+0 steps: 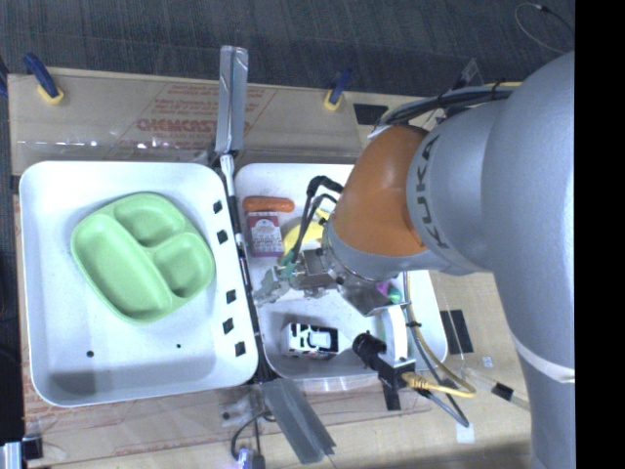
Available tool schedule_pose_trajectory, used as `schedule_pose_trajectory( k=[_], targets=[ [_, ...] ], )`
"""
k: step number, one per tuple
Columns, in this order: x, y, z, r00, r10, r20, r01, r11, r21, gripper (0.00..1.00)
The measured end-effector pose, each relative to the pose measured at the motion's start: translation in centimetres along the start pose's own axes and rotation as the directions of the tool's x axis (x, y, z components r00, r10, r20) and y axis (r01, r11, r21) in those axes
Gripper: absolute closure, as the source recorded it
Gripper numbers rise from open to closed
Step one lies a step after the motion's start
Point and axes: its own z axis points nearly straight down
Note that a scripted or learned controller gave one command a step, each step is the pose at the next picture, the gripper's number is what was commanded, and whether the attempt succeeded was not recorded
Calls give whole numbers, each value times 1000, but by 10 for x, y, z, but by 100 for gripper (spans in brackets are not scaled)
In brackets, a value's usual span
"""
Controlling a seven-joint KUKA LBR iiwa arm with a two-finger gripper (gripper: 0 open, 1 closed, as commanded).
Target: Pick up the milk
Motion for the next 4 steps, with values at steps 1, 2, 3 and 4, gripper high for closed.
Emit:
schedule_pose_trajectory(
  k=[1,2,3,4],
  targets=[
    [-53,-4,-89,974,-227,1,227,974,-1,100],
    [-53,-4,-89,974,-228,0,228,974,0,0],
    [-41,22,-111,968,-251,0,251,968,0,0],
    [-75,-7,22,982,-191,0,191,982,3,0]
  ],
)
